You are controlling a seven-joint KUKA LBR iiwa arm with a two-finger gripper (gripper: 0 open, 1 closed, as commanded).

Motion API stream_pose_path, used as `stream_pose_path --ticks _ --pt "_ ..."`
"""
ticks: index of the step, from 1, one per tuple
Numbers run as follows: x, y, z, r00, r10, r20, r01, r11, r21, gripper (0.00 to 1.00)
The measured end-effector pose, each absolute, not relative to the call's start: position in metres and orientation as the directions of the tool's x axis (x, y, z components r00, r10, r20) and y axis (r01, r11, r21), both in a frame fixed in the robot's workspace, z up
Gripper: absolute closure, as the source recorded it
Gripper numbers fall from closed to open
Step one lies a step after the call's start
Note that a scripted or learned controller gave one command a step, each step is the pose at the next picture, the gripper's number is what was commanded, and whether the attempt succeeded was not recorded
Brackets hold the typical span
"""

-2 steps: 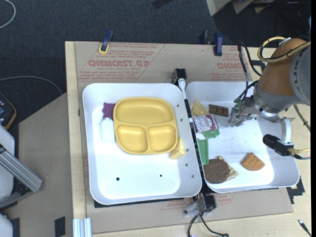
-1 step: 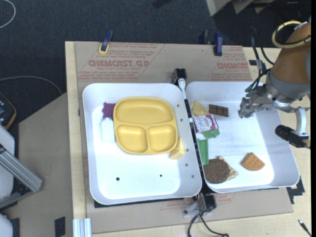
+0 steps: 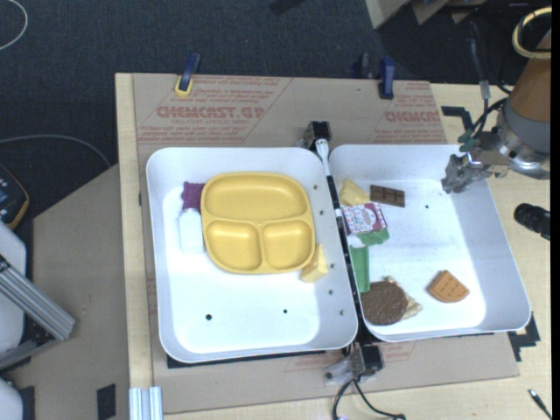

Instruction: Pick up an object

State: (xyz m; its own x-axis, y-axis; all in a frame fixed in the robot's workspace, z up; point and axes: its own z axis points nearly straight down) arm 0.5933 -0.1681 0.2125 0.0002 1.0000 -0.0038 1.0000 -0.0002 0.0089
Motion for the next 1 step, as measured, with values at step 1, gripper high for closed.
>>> stream_pose_path --ticks 1 --pt "0.5943 -0.1684 0.2261 0.000 1.000 -0.002 1.000 0.000 0.006 1.00"
